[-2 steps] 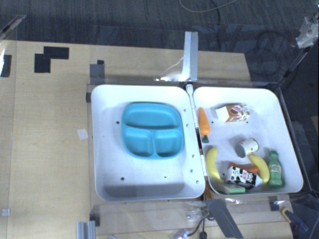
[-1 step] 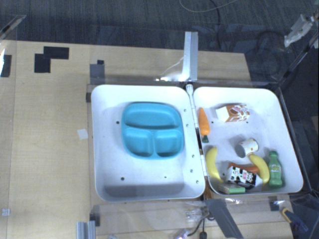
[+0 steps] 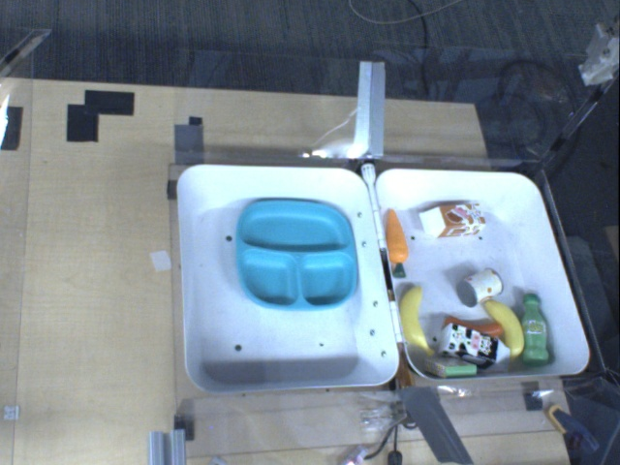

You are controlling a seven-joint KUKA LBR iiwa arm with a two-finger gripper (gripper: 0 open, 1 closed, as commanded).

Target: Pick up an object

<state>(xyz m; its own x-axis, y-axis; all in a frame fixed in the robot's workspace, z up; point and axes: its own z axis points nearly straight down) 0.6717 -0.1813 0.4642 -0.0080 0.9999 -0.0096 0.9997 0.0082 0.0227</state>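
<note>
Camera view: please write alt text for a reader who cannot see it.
Two shallow white bins sit side by side on a wooden bench. The left bin holds a blue divided tray; the right bin holds two bananas, a carrot, a green bottle and small packages.

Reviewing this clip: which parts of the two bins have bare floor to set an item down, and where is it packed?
Left bin: bare floor rings the blue tray, widest along the near edge. Right bin: open past the snack box toward the far-right corner. Crowded at its near end: two bananas, cup, green bottle, card pack.
</note>
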